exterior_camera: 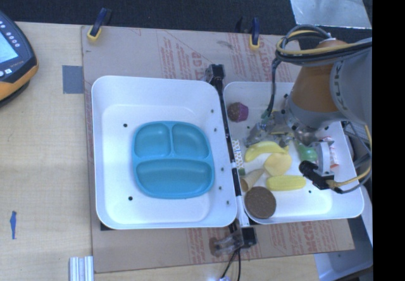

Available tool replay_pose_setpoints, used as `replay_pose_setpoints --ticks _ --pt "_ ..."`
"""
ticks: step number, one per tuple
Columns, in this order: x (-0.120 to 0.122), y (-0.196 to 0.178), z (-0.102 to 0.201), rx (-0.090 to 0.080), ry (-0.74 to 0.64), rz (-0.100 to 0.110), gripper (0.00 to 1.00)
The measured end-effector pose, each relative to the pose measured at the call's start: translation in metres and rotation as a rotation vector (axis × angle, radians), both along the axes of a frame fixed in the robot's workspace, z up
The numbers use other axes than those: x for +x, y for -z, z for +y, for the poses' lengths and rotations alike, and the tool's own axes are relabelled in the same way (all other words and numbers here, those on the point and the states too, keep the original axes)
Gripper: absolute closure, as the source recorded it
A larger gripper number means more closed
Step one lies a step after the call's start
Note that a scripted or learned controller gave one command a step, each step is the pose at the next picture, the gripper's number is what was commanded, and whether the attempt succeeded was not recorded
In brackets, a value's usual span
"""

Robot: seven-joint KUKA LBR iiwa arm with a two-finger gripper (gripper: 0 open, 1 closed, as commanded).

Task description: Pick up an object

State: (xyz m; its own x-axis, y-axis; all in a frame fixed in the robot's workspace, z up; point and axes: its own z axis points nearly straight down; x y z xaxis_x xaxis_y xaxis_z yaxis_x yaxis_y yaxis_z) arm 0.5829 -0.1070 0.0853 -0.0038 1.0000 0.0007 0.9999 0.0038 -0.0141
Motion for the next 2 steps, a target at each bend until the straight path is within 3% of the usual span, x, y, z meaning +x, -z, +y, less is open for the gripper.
replay_pose_setpoints --ticks 1,2 --pt "0.058 -0.005 0.004 -0.004 -0.006 0.014 0.0" --pt "0.076 -0.114 0.073 0.001 -0.006 -0.021 0.0"
